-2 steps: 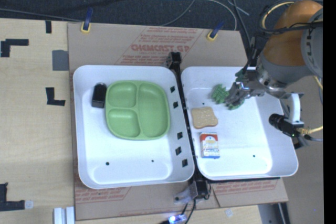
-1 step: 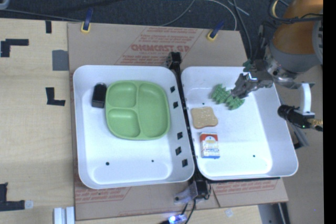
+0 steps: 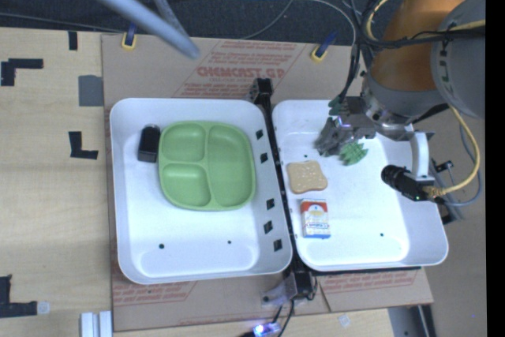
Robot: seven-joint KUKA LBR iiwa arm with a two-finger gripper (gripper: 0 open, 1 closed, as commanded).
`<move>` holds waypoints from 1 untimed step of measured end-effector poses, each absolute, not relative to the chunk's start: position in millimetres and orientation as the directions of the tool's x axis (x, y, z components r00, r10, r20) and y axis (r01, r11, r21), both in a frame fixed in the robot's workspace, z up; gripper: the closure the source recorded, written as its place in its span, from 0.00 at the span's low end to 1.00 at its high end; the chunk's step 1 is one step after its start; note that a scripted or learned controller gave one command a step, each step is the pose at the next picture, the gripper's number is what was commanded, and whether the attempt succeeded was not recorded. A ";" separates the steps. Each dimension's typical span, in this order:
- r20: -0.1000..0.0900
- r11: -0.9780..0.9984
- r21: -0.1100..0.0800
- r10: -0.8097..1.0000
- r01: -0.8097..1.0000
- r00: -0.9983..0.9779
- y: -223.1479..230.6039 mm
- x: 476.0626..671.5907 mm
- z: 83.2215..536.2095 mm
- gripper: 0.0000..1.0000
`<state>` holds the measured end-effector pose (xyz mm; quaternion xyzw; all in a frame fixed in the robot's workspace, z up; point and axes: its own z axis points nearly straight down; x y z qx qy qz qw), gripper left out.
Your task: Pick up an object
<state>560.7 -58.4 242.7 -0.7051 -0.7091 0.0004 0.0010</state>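
Even, soft overhead light; faint shadows, mild glare on white bins (image 3: 126, 193), slight blur.

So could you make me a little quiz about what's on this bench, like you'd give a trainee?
1. True or false: the green plate lies in the same bin as the toast slice.
2. Which thing lies nearest the gripper? A) black block B) small green object C) red and white box
3. Fill in: the box lies just ____ the toast slice in the camera view.

Key:
1. False. The plate is in the left bin, the toast in the right bin.
2. B
3. Below (nearer the camera).
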 end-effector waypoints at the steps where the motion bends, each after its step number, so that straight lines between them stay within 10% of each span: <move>1: 0.002 0.007 -0.001 1.000 1.000 -0.007 -4.1 557.3 247.8 1.00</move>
